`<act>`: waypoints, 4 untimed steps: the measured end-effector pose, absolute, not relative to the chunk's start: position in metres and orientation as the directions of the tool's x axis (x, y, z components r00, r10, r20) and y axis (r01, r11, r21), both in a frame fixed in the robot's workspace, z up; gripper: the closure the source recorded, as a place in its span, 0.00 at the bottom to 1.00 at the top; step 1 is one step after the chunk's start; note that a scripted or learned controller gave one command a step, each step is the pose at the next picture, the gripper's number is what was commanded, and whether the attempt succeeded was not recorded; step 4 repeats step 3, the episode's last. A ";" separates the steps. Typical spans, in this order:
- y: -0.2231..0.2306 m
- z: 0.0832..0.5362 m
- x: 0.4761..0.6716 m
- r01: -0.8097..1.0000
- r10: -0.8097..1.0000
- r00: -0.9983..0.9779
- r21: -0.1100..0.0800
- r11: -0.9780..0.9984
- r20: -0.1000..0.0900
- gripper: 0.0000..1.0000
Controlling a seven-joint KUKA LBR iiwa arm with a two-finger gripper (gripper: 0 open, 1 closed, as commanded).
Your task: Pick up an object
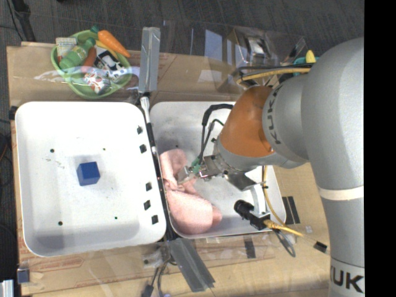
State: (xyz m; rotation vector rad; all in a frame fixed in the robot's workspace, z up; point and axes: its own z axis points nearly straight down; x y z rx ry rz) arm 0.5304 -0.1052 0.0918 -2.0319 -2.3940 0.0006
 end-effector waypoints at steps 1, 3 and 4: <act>-0.135 0.093 0.527 0.981 0.981 -0.193 0.001 0.193 0.000 0.00; -0.100 0.285 0.551 0.977 0.977 -0.213 0.001 0.213 -0.001 1.00; -0.100 0.285 0.551 0.977 0.977 -0.213 0.001 0.213 -0.001 1.00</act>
